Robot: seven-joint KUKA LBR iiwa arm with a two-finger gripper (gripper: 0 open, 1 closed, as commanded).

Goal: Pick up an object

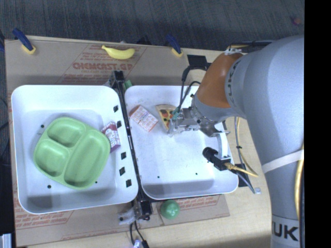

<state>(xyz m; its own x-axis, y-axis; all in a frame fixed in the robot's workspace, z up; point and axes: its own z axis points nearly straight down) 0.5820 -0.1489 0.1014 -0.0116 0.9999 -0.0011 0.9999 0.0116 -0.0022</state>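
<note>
Gripper [176, 124] of the grey arm with the orange band is reaching in from the right and hanging low over the far part of the right shallow white bin [155, 190]. A small wedge-shaped toy pizza slice with a tan crust and red and yellow topping [166, 115] is lying directly at the gripper's tip, touching or just under it; the slice's far crust edge is showing while its pointed near end is running under the metal parts, so its long axis is pointing roughly toward the camera. Whether the gripper is open, closed or gripping the slice cannot be told from this angle. A flat square packet with a pale orange and white pattern [143, 118] is lying just to the left of the slice, near the bin's left wall. In the left white bin [31, 203], a light green plastic divided tray [71, 152] is resting, with a small dark red and white packet [111, 135] beside its right edge. Judging by position, the slice is the likeliest target, needing little more than a straight descent.
</note>
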